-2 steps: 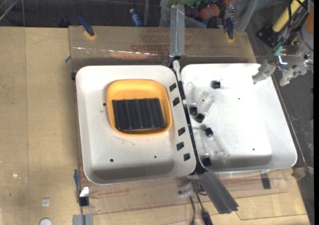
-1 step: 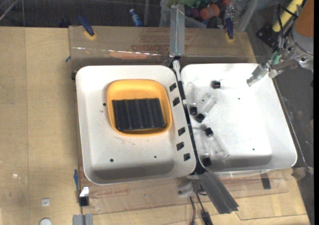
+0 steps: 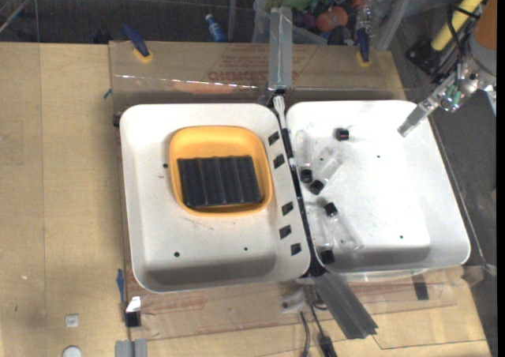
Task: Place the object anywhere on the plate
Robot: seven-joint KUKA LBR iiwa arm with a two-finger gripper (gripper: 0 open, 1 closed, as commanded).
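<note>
since the gripper (image 3: 410, 124) hangs above the far right corner of the right bin (image 3: 410, 225) with nothing visibly between its jaws, the task looks to be at its very start, before any pick. the jaws are too small and slanted here to tell whether they are released or clenched.

the orange plate (image 3: 180, 150) sits in the left bin (image 3: 150, 229), toward that bin's far side, and it already carries a dark ribbed block (image 3: 219, 182) across most of its middle. the orange rim stays bare all around it.

several small clear vials with black caps (image 3: 322, 170) lie in the right bin, close along its left wall beside the divider between the bins. one little black piece (image 3: 342, 135) lies apart, nearer the far edge and nearest the gripper. which of these is meant as the object i cannot tell; my guess is one of the vials.

the next move, as i judge it, calls for the arm to travel from the far right corner toward the bin's left wall, come down over one vial and close on it. that is awkward: the vials are clear, lie on their sides, look likely to roll, and crowd the wall, so the jaws have little room. a carry over the divider to the plate would follow.
</note>
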